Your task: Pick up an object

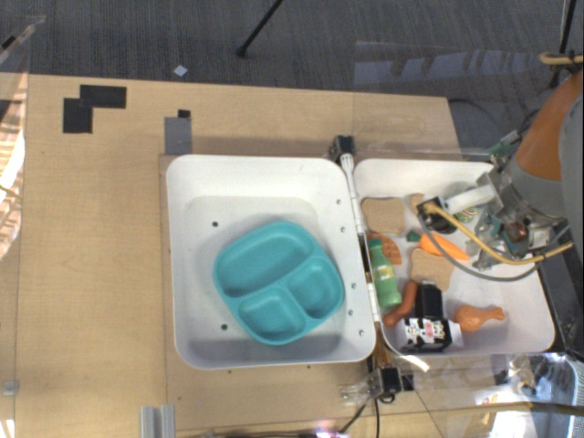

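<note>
Now jaws over rt bin (529,301) far edge, open/shut can't tell; lt bin (210,199) roomy round tray (278,281).

Grey arm (547,188), broad orange band (555,135) above the wrist, silvery metal tool (509,229)

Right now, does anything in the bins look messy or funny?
Nothing looks spilled or broken. The teal plate sits crooked in the left bin, turned at an angle to its walls. The green bottle lies on its side along the right bin's left wall.
</note>
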Controlling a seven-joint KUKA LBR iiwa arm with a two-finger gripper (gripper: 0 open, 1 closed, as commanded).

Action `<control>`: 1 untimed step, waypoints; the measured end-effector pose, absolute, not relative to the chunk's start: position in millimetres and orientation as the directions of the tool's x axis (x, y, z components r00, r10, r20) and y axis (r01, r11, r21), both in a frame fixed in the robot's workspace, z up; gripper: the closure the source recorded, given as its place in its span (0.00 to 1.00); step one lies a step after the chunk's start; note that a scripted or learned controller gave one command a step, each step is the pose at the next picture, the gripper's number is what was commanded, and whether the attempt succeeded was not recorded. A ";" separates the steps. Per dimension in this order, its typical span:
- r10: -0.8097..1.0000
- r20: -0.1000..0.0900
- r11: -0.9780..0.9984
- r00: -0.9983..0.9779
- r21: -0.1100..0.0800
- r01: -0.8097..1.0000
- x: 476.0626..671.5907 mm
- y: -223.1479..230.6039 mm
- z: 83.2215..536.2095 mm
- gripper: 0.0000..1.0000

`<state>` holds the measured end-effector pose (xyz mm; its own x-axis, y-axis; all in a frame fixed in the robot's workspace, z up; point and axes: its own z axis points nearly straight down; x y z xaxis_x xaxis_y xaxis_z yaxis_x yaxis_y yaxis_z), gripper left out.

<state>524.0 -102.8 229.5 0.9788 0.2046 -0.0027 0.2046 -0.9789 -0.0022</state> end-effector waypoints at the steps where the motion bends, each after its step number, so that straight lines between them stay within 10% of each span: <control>1: 0.220 -0.002 -0.976 0.976 -0.006 0.220 525.9 -99.8 240.5 1.00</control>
